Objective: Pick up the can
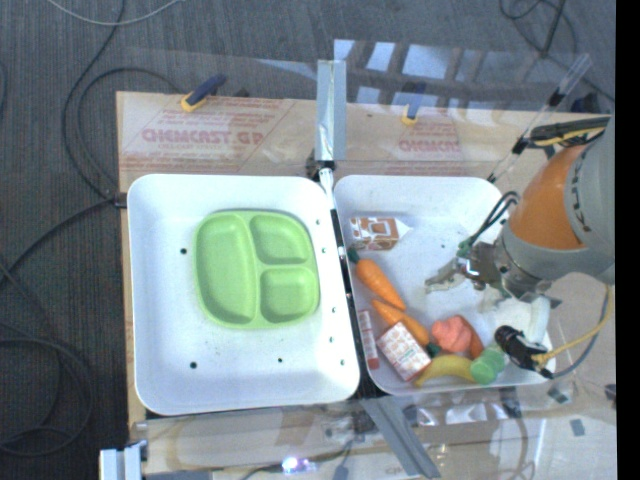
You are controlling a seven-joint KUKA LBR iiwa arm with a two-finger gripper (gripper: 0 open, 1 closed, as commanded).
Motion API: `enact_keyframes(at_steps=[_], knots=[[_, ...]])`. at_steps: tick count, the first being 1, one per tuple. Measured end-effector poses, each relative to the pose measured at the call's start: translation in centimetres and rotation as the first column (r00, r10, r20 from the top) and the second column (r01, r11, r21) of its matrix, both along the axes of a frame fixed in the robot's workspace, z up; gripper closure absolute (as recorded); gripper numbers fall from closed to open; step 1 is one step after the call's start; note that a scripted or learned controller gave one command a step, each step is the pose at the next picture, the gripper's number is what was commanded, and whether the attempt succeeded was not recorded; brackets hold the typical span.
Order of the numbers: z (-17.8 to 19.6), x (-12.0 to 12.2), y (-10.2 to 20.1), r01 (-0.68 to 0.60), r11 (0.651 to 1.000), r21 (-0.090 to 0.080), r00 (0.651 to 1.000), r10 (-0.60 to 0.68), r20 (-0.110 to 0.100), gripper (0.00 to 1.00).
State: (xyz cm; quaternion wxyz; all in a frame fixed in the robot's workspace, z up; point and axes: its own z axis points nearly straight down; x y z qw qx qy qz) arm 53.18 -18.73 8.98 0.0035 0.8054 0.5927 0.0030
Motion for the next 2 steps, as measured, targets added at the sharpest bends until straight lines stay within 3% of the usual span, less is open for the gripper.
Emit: enact_keyframes(at_steps=[1, 2], knots=[[0.22, -4.06, -1.12, -0.017, 1.0, 0.0, 1.0, 0.017, 0.01, 0.0], [0.17, -4.05, -0.68, 0.129, 0.992, -0.001, 0.992, -0.129, 0.013, 0.0]])
